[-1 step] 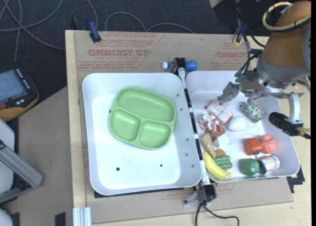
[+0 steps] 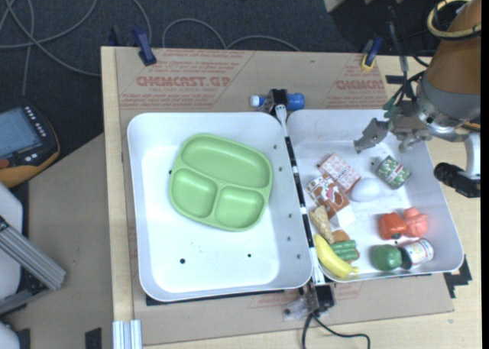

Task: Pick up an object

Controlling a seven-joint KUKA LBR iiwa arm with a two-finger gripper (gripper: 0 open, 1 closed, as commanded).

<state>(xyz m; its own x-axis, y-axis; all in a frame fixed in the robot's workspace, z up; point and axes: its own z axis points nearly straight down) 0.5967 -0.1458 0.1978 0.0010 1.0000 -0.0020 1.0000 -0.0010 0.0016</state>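
Note:
The right bin (image 2: 451,221) holds several small things: a green-and-white packet (image 2: 391,172), a white egg (image 2: 367,189), two red-and-white snack packets (image 2: 338,171), an orange-red toy (image 2: 403,224), a green pepper (image 2: 386,257), a small can (image 2: 417,250) and a banana (image 2: 332,258). My gripper (image 2: 387,138) hangs over the bin's far part, just up and left of the green-and-white packet. Its fingers are spread, with nothing between them.
A green divided plate (image 2: 221,183) lies in the left bin (image 2: 153,263). A brown bread piece (image 2: 322,222) and a small green vegetable (image 2: 345,249) lie by the bins' shared wall. Blue clamps (image 2: 143,44) grip the board's far edge.

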